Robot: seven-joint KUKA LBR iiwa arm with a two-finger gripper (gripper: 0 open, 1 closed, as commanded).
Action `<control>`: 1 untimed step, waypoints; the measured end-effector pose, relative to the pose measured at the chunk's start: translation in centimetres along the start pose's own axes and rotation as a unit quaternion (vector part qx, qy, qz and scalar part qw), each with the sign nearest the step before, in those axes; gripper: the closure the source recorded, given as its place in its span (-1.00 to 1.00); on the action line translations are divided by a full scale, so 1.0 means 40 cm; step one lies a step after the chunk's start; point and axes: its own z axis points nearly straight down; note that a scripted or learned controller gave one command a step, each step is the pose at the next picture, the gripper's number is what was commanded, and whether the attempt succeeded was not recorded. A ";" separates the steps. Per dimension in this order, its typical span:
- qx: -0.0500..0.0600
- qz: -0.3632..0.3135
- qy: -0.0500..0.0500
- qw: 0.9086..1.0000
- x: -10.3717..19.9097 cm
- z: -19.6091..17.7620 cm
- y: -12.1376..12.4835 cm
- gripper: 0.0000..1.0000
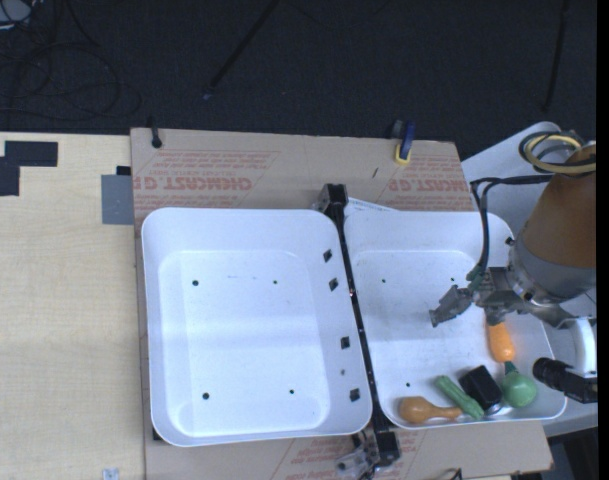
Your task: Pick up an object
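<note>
This is a robotics lab bench, not a home. Two shallow white plastic bins (239, 428) (404, 230) sit side by side on a flat brown printed cardboard sheet (284, 173), held at its far edge by a blue-and-yellow clamp (403, 140). The cardboard lies on a pale wooden tabletop (54, 318). Loose black cables (54, 58) trail across the dark floor behind.

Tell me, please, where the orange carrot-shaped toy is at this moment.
In the camera view, the orange carrot-shaped toy lies in the right bin, near its right wall, just below the gripper and above the green ball.
</note>
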 end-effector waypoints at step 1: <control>-0.008 -0.004 0.001 1.000 0.166 -0.374 -0.081 -1.00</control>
